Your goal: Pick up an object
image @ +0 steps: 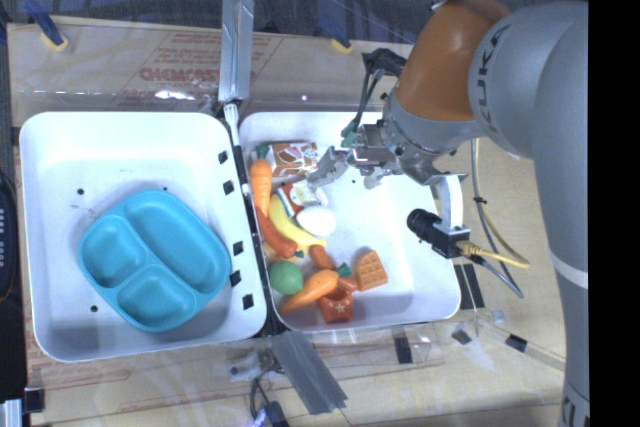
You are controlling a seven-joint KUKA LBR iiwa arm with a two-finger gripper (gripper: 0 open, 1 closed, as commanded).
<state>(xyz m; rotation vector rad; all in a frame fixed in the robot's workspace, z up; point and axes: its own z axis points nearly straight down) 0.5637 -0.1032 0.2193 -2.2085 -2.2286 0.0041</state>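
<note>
The right bin [425, 295] holds a heap of toy food along its left side: a long carrot [261, 187], a banana [284, 223], a white egg [317, 220], a green round piece [285, 277], a second carrot [313, 288], a red piece [337, 307], a waffle [371, 270] and a printed packet [296, 157]. My gripper [337, 164] hangs over the bin's upper middle, just above the egg and right of the packet. Its fingers stand apart with nothing between them.
The left bin [60, 155] holds a blue divided tray [153, 258]. A metal divider post [235, 50] rises between the bins at the back. My arm's orange band [450, 55] and grey body fill the upper right. Cables trail by the right bin's right rim.
</note>
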